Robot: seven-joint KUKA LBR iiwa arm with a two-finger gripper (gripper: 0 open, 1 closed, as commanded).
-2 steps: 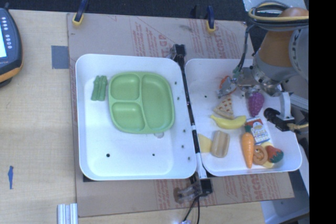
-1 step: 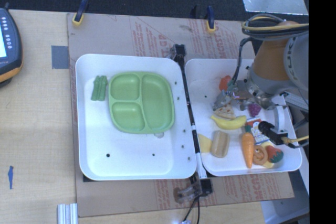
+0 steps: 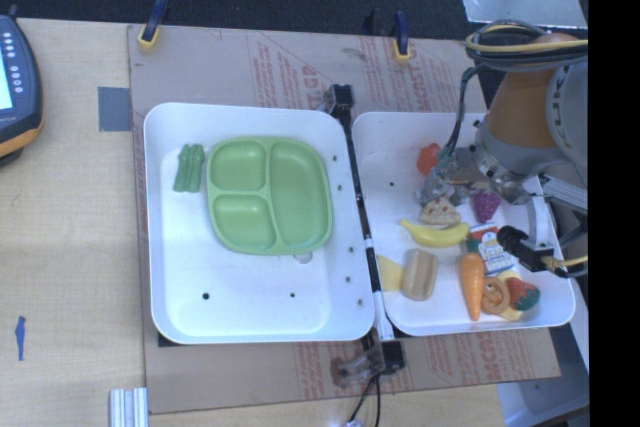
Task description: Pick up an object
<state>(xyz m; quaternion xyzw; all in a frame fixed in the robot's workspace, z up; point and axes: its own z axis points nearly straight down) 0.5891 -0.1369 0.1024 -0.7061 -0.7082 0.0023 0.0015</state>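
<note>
Wooden worktop [image 3: 70, 245] bearing two white bins. Pincer [image 3: 447, 183] low in right bin [image 3: 385, 140], among banana [image 3: 436, 234], carrot [image 3: 471, 286], purple toy [image 3: 485, 206]; grip state: cannot tell. Nothing visibly lifted yet. Pick apparently not done; grasp and raise left.

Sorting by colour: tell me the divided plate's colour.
Light green; the divided plate shows in the camera view, left bin.
</note>
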